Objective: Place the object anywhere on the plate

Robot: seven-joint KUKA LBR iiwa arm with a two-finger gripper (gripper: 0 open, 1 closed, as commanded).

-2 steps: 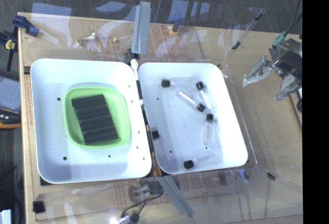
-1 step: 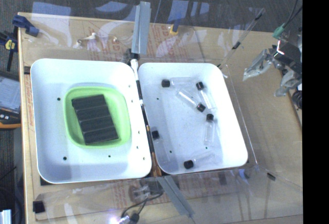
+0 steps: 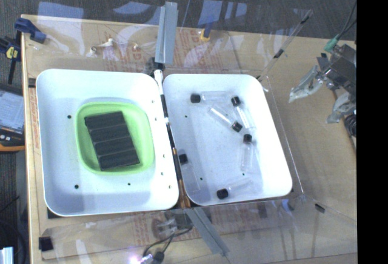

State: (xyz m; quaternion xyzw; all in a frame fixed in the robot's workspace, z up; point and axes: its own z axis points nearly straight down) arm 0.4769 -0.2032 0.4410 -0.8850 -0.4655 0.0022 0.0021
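A green plate (image 3: 143, 129) lies in the left bin (image 3: 54, 99). A dark grey ridged block (image 3: 111, 140) rests flat on the middle of the plate. Several clear vials with black caps lie scattered in the right bin (image 3: 273, 172), among them one vial (image 3: 222, 118) near the centre and another vial (image 3: 246, 155) by the right wall. My gripper (image 3: 319, 103) hangs outside the bins, over the bench to the right of the right bin's far corner. Its fingers are spread apart with nothing between them.
A grey metal bar (image 3: 165, 33) stands behind the gap between the bins. A clear plastic sheet and thin rods (image 3: 285, 45) lie on the bench at the back right. Clamps and cables (image 3: 163, 232) sit along the front edge.
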